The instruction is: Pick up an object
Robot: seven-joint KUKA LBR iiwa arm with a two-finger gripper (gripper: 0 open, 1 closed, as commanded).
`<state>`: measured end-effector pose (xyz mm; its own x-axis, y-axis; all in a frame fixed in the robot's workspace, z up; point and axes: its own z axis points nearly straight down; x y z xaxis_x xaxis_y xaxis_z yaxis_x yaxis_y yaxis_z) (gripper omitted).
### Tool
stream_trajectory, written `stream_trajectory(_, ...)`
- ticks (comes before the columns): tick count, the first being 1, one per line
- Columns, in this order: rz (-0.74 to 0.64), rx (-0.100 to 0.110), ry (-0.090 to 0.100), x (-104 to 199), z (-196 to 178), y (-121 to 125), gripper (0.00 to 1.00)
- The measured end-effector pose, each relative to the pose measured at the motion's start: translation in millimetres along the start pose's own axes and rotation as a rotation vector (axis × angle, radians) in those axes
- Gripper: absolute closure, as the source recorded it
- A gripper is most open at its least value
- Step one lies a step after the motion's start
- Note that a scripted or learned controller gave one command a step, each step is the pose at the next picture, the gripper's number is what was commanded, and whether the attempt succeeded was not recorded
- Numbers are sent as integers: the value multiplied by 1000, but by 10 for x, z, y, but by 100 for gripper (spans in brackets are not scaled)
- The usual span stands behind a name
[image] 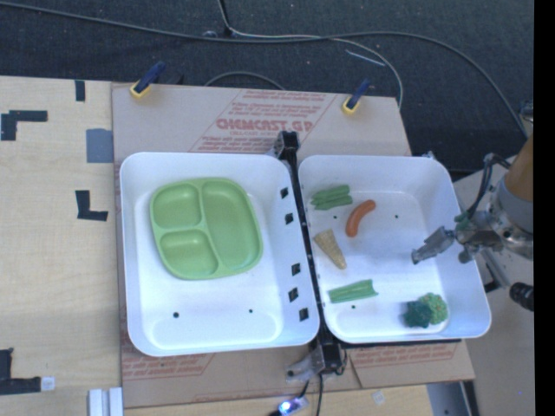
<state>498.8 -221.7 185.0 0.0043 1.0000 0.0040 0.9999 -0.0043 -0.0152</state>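
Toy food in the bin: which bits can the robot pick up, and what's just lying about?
For the job: sausage, corn, broccoli, two green bean bundles, gripper.

Just lying about: green plate, yellow clamps, cables.

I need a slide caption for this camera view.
Gripper over the right bin, near broccoli and a sausage.
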Motion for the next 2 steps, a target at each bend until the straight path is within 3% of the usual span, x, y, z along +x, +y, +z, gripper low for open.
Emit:
stream_trajectory(1,-5,-13,-4,6,-74,35,0)
stream_trajectory(2,-5,-10,-3,-2,361,15,0)
